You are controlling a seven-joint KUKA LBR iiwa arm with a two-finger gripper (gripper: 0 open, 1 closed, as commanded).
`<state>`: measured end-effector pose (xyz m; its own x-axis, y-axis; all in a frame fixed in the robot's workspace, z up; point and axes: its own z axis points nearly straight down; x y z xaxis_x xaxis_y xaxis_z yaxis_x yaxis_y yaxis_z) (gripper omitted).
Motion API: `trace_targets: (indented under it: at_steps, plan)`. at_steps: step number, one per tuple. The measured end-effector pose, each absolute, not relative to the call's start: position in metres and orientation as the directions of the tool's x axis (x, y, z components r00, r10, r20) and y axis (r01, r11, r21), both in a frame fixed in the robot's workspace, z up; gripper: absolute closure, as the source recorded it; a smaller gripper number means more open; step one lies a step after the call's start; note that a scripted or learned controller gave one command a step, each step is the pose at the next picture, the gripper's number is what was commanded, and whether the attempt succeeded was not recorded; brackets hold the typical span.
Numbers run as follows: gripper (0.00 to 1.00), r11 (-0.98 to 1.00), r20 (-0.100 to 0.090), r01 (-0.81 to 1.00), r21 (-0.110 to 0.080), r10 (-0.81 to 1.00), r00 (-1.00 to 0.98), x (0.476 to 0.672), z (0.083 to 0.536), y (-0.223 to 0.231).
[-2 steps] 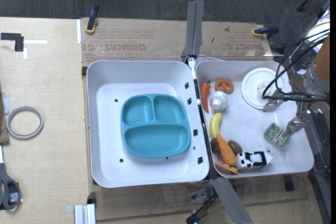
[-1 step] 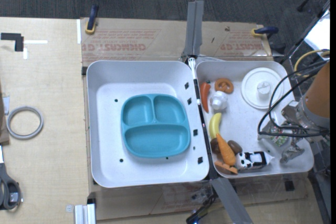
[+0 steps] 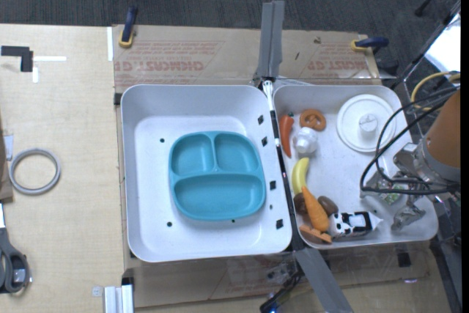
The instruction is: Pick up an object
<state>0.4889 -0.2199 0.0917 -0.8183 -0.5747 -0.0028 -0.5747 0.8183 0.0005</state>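
Gripper [image 3: 399,196] low at right bin's [image 3: 333,97] four o'clock; claw state unclear. Banana [image 3: 300,174], carrot [image 3: 316,210] untouched; pick pending.

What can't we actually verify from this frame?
- hand: open or shut unclear, cables and glare cross it in the camera view.
- Small green item under the hand: too small and covered to identify.
- Arm: cut off by the right edge.
- Toys under the carrot: overlapped, kinds unclear.
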Motion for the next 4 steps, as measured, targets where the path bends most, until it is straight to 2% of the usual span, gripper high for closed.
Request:
trace_targets:
  at_steps: [1,2,3,4]
  plan:
    - [0.0,0.787,-0.004,-0.617,-0.002,-0.617,-0.787,0.5,0.092,-0.22]
    - [0.0,0.77,-0.003,-0.638,0.0,-0.638,-0.77,0.486,0.092,-0.22]
    - [0.0,0.743,-0.003,-0.67,-0.002,-0.67,-0.743,0.49,0.092,-0.22]
    - [1.0,0.742,-0.006,-0.67,-0.004,-0.67,-0.742,0.492,0.102,-0.218]
